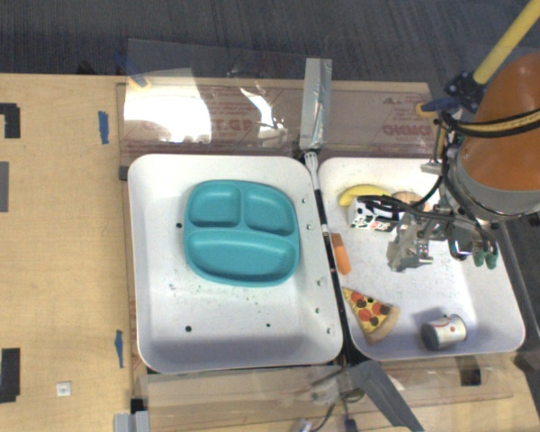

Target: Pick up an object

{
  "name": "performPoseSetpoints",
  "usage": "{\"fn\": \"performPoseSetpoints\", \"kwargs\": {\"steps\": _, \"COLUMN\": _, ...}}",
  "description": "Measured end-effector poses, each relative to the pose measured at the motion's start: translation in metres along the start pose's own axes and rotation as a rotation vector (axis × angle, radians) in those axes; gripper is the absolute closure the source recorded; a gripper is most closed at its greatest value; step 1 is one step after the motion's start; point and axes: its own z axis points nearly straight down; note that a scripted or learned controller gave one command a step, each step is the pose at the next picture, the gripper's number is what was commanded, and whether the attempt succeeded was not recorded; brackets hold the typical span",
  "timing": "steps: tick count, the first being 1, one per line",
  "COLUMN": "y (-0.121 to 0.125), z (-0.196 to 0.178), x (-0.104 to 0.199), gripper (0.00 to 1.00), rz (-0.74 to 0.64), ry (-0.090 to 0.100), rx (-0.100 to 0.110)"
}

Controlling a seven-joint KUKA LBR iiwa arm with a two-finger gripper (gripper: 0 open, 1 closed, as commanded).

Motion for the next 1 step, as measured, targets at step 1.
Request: {"fn": "performPoseSetpoints", "kwargs": {"steps": 1, "y": 0.0424, "z": 0.033, "x": 0.0199, "gripper": 1.0, "rz": -0.235, "ry": 0.0, "rx": -0.001}}
